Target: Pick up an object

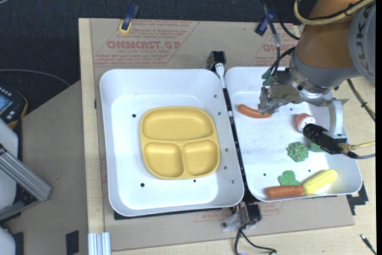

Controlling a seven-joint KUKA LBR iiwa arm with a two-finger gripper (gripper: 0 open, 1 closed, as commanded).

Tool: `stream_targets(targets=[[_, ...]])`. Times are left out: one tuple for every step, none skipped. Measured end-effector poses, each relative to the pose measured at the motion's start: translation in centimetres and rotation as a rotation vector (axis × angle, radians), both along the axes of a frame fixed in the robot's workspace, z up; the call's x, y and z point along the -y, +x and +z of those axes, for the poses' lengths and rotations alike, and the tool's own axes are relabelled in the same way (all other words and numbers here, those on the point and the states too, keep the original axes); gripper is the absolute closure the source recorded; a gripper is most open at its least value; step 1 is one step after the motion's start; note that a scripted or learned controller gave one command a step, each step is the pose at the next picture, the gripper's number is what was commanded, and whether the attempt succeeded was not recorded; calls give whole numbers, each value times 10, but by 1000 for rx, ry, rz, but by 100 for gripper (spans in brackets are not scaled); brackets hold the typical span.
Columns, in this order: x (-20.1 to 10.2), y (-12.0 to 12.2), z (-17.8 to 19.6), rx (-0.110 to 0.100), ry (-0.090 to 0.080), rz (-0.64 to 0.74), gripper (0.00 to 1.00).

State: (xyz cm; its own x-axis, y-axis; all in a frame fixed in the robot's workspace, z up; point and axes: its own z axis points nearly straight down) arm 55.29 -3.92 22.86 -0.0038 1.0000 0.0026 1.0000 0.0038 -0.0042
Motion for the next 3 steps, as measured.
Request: stream_targets(targets=[[-46, -23, -12, -1, 0, 1, 100], [-92, -54, -9, -1, 1, 1, 100], [-98, -48, 7, 7, -2, -2, 100]])
